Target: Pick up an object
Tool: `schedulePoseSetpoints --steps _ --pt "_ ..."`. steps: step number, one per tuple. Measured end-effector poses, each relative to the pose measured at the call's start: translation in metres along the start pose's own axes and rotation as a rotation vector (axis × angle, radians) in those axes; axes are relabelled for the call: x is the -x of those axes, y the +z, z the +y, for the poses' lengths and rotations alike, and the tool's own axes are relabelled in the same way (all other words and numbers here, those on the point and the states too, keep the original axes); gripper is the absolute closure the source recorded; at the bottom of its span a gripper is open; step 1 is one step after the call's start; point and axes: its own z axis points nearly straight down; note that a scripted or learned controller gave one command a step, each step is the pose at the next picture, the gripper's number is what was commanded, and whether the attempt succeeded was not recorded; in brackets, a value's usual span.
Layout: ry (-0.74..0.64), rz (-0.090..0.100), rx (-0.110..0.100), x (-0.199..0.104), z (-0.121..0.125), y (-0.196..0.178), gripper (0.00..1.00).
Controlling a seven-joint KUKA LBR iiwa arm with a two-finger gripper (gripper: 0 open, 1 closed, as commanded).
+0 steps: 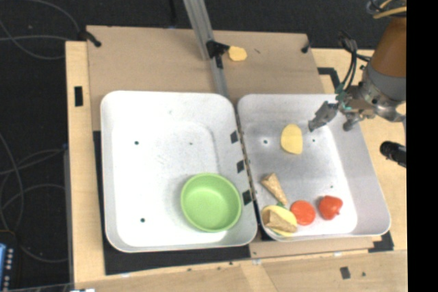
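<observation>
Item: gripper (333,116). You are seeing its fingers standing apart, gripping nothing, hanging over the right bin (356,167) at that bin's 1 o'clock corner. Item: yellow object (292,139), lying apart, at the gripper's 8 o'clock, untouched.

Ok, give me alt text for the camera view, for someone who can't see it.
A robot gripper hovers open over the right bin, close to a yellow piece. Nearer the front lie two red pieces and a cone; the left bin holds a green bowl.
</observation>
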Motion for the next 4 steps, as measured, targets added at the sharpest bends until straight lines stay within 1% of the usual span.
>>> schedulePoseSetpoints --steps 1,2,3,4 --pt "-0.001 -0.001 0.000 0.000 0.000 0.000 0.00" --pt "0.005 -0.002 -0.006 0.004 -0.002 0.063 0.00" --pt "0.007 -0.003 -0.002 0.006 -0.003 0.108 0.00" --pt "0.006 -0.003 0.004 0.006 -0.001 0.094 1.00"
